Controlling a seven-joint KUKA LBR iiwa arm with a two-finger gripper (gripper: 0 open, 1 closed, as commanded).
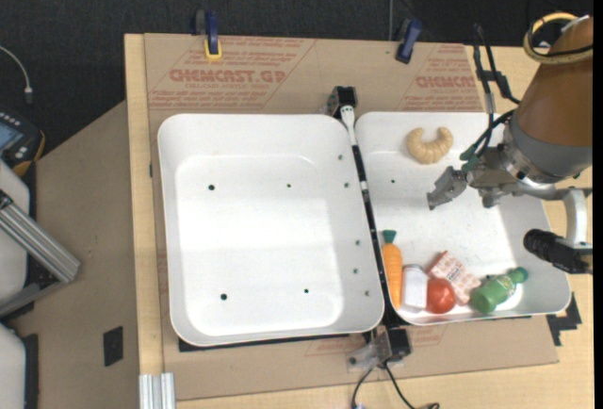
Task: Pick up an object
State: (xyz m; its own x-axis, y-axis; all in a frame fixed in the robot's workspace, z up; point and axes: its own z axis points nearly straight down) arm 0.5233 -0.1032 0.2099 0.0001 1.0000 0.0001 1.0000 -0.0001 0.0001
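1. Two white bins sit side by side on the tabletop (283, 68): left bin (188, 237), right bin (424, 228).
2. Arm (556, 106) reaches in from the right edge, orange band above the wrist, over the right bin.
3. End effector (450, 188) hangs above the middle of the right bin; fingers spread open, nothing between them.
4. Croissant (430, 143) lies near the right bin's far edge, just beyond the end effector, apart from it.
5. Carrot (392, 264) lies along the right bin's left wall, near the front corner.
6. Red tomato-like item (440, 295) and a pink-and-white packet (455, 271) are bunched at the front edge, touching.
7. Green bottle (496, 291) lies tilted at the front right corner, just beside the packet.
8. Blue clamps (210, 30) hold the cardboard at the tabletop's far edge.
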